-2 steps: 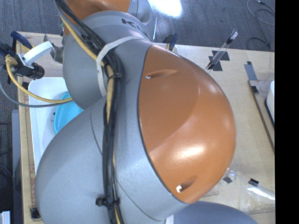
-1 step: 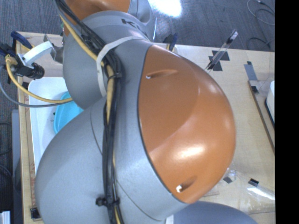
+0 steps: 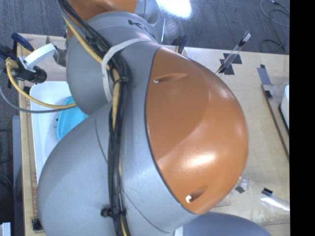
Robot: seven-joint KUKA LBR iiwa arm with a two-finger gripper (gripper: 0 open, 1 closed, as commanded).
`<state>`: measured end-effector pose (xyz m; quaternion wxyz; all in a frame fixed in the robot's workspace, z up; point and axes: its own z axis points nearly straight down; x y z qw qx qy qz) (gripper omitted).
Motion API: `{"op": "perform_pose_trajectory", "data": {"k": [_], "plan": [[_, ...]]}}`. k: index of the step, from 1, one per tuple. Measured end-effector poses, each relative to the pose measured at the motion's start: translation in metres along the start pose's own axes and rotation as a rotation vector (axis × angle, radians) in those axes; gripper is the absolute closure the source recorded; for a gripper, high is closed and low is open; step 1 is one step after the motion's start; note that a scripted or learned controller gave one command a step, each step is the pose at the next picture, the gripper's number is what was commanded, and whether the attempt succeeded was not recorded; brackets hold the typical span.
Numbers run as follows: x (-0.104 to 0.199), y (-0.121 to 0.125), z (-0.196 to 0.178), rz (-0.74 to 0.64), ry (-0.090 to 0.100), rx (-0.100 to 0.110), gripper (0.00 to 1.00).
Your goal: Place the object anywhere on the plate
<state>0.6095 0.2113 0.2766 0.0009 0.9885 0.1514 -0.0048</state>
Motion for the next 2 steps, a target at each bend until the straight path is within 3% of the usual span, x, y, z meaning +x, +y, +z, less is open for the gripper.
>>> {"op": "perform_pose_trajectory", "data": {"k": [1, 2], "plan": [[0.0, 0.0, 0.0, 0.0, 0.0, 0.0, 0.0], [-0.04, -0.02, 0.171, -0.26, 0.009, 0.002, 0.0]]}}
